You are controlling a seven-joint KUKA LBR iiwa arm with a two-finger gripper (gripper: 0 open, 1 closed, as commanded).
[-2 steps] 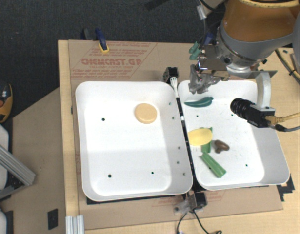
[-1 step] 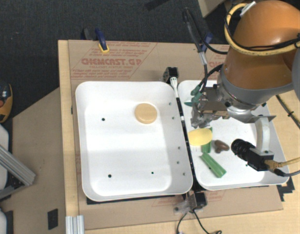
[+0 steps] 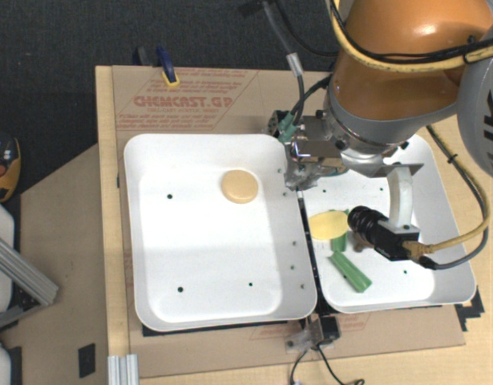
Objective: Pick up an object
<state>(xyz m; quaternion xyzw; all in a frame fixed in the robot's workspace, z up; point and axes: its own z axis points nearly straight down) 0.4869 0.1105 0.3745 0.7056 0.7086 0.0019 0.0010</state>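
While the grey arm (image 3: 406, 46) with its orange band reaches over the right bin (image 3: 442, 215), the gripper (image 3: 299, 171) sits low at the far right corner of the left bin (image 3: 190, 263), just over the rim where that bin meets its neighbour. Whether the gripper is spread or pressed together cannot be told, since the wrist hides much of it. A round tan disc (image 3: 240, 187) lies flat inside the left bin, in its far half and nearer its right wall, apart from the gripper. Just past the left bin's right wall, in the right bin, rests a yellow piece (image 3: 326, 224). A green stick (image 3: 350, 271) lies slantwise on its near side, its upper end close to it. A brown cardboard sheet (image 3: 190, 95) shows beyond the left bin's far edge.
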